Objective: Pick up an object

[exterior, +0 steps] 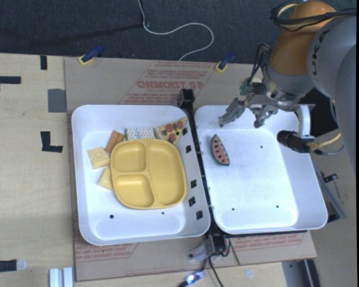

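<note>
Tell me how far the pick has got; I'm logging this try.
Nothing is picked up yet. The gripper is open above the right bin's far edge, with nothing between its jaws. The watermelon slice lies on the bin floor nearby, untouched. Descending, closing on an object and lifting it all remain.

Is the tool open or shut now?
Open. The two fingers of the tool stand apart over the top edge of the right bin, with nothing between them. The watermelon slice lies below.

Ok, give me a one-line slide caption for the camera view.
End effector, open, hovers over the right bin near a watermelon slice; yellow divided plate sits in the left bin.
</note>
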`<state>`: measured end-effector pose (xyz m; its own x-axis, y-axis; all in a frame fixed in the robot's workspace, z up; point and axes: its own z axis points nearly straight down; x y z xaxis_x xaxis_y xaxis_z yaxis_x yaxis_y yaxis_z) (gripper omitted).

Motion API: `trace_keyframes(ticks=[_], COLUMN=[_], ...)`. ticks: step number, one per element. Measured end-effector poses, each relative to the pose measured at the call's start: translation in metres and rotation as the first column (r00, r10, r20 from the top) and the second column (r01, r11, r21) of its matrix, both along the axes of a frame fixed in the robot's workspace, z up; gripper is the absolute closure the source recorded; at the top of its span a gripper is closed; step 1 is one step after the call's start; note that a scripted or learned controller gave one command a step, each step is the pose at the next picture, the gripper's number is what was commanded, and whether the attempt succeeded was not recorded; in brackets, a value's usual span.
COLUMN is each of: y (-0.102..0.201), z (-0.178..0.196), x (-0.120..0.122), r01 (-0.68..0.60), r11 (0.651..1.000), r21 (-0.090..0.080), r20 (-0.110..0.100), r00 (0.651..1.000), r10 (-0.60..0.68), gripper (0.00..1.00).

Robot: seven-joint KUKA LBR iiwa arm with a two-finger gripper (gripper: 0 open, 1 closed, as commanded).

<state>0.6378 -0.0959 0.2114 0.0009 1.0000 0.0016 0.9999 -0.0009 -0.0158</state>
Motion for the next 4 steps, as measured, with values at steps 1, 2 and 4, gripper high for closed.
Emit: trace_keyframes(ticks=[1,2,4], y=[0.0,-0.003,-0.001], z=[0.009,-0.035,-0.13], x=[0.002,0.003,-0.007], r01=[-0.003,-0.002,-0.003], r11=[1.0,1.0,1.0], r21=[-0.001,-0.003,-0.003], r20=[0.014,0.01,0.012], r00=[1.0,1.0,1.0], r10=[0.003,0.002,0.003], gripper=[0.0,0.0,0.0])
